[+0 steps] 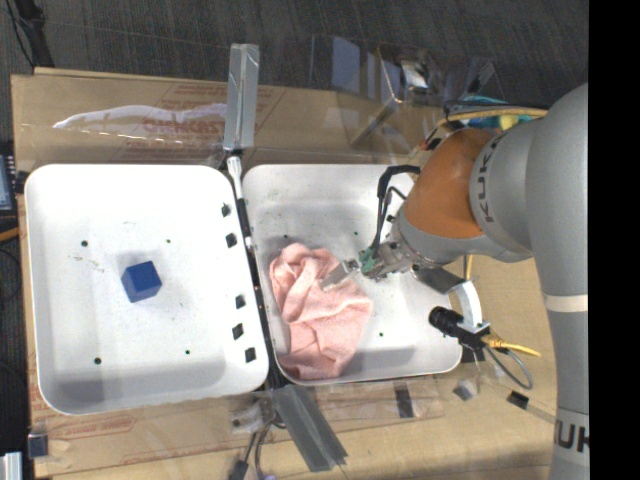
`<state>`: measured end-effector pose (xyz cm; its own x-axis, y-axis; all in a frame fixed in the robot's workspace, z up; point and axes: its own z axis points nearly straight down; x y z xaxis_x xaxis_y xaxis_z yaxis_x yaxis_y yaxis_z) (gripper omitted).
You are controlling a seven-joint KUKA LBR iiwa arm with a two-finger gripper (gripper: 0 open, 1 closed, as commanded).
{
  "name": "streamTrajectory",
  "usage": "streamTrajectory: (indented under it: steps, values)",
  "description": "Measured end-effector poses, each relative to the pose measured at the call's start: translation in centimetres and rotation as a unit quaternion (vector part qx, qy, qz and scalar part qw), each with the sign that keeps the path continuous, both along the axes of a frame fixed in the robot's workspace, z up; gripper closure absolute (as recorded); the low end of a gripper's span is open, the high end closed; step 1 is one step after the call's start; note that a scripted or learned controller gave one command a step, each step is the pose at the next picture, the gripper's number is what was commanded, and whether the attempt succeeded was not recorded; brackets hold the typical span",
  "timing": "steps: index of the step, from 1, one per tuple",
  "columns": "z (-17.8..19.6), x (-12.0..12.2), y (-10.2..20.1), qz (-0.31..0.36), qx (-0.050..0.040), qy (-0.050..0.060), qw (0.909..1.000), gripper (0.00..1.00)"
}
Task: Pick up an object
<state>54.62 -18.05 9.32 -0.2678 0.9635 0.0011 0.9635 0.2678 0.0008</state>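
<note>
Readable in part only: black capitals "KU" on the grey arm (530, 168) beside the orange band, and again "KU" low on the arm near the bottom right corner. Faint red printing on the cardboard (130, 118) behind the bins, too washed out to make out.

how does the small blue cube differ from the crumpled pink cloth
The small blue cube is a compact, hard-edged block; the crumpled pink cloth is soft, folded and spread much wider. The cube sits alone in the left white bin, far from the arm; the cloth lies in the right white bin, with the gripper at its upper edge. Both rest on a bin floor, and neither is lifted.
</note>
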Motion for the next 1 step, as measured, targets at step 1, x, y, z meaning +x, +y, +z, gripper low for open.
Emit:
streamTrajectory:
  steps: [1]
  values:
    - [-0.04,2.38,2.3,0.013,-0.0006,0.0,0.9999,0.0]
